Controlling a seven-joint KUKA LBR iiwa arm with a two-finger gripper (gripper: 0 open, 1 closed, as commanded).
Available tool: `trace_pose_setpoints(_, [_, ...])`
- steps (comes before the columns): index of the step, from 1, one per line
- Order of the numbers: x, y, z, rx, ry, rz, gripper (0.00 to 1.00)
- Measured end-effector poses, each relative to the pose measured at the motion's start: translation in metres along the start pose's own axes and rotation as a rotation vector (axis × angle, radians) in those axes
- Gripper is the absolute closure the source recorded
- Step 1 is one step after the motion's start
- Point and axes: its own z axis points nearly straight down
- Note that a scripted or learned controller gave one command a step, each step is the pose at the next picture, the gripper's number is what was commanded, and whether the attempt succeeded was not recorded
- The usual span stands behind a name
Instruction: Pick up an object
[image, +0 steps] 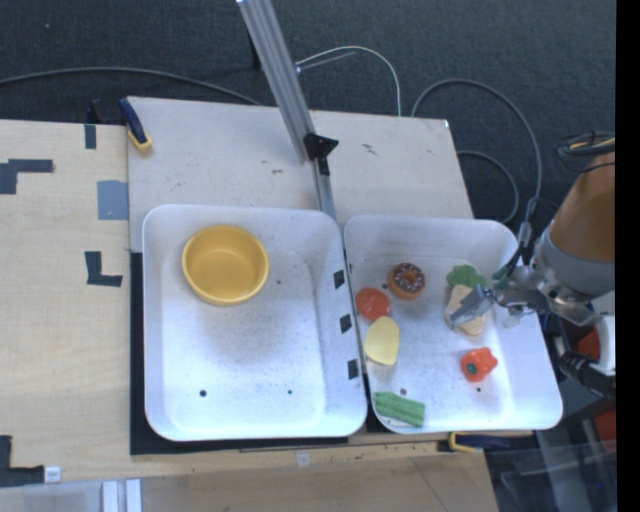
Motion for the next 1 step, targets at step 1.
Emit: trace_pose_setpoints(1, [0.0082, -0.0087, 0.0532, 0.002, 0.001, 0.0, 0.0])
